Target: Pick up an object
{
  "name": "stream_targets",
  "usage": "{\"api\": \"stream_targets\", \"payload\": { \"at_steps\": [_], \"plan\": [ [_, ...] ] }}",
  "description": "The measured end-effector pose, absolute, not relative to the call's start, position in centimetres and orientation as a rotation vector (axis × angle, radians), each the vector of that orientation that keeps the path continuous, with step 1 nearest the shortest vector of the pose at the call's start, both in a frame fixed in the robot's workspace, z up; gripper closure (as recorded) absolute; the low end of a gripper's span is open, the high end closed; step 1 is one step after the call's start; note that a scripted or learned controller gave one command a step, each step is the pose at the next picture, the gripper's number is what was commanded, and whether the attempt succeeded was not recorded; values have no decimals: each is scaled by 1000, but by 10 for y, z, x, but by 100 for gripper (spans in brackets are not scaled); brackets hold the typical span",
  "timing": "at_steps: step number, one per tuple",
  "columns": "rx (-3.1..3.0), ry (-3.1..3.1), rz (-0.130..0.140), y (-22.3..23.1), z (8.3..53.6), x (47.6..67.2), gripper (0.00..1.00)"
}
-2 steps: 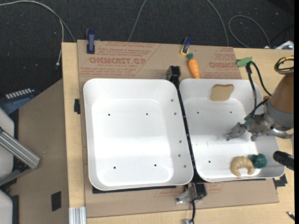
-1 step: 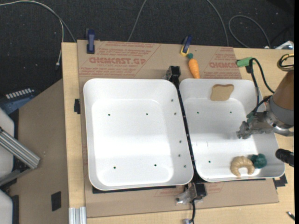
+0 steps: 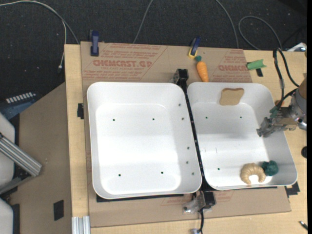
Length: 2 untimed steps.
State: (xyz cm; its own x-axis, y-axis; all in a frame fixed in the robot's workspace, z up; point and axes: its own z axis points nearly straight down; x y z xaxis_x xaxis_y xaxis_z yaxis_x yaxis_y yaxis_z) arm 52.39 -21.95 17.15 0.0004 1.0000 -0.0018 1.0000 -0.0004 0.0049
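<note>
In the right bin (image 3: 229, 145) a tan slice of toast (image 3: 231, 96) lies against the far wall. A pale croissant (image 3: 253, 173) rests near the front right corner, with a small dark green object (image 3: 270, 168) touching its right side. My gripper (image 3: 267, 129) hangs at the right rim of this bin, about midway between the toast and the croissant, with nothing visibly held. An orange carrot (image 3: 202, 71) lies on the cardboard behind the bins, outside both.
The left bin (image 3: 139, 140) sits beside the right one, with a black clamp (image 3: 181, 76) at the far end of the seam. Blue clips (image 3: 94, 43) and a green clip (image 3: 256, 65) pin the cardboard. Cables trail over the dark floor behind.
</note>
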Motion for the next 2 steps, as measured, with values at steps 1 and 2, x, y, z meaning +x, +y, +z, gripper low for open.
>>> {"api": "stream_targets", "payload": {
  "at_steps": [1,2],
  "plan": [
    [2217,2218,4,-222,228,534,100],
    [2216,2219,5,-213,287,537,100]
  ]
}}
